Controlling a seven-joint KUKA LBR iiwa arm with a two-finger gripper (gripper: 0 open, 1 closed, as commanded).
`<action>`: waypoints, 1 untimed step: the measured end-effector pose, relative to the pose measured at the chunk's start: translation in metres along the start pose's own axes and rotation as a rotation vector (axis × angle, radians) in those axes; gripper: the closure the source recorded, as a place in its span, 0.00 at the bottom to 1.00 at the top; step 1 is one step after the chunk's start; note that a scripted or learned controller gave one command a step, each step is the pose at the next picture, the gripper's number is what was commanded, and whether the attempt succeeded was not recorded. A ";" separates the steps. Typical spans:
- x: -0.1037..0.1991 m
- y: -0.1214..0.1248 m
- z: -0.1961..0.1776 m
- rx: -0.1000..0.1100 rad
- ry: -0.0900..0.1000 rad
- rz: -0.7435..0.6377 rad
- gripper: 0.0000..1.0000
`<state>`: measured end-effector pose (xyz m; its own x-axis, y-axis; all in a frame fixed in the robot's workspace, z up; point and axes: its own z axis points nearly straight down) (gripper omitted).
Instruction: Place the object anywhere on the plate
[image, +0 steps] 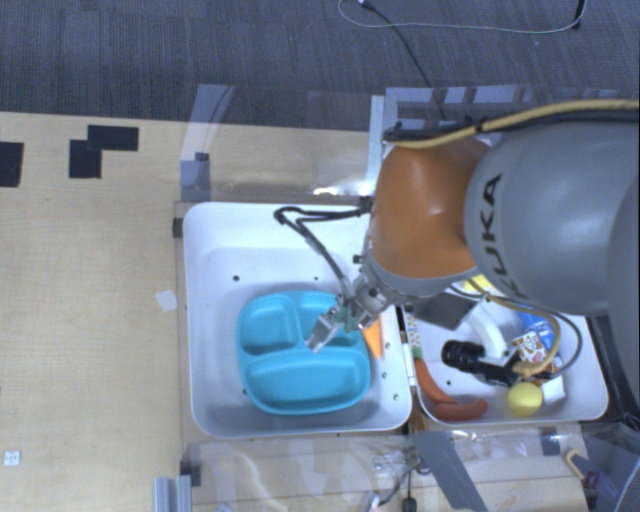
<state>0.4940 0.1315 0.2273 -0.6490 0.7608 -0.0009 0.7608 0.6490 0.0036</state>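
Camera view: turquoise divided plate (300, 375)

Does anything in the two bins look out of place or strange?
One thing stands out: a small orange carrot-like piece lies in the left white bin, just off the right edge of the blue divided plastic plate, not on it. The gripper is over the plate's right side.
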 end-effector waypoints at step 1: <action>0.000 0.000 0.000 0.000 0.000 0.000 0.00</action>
<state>0.4940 0.1313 0.2271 -0.6486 0.7611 -0.0009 0.7611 0.6486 0.0034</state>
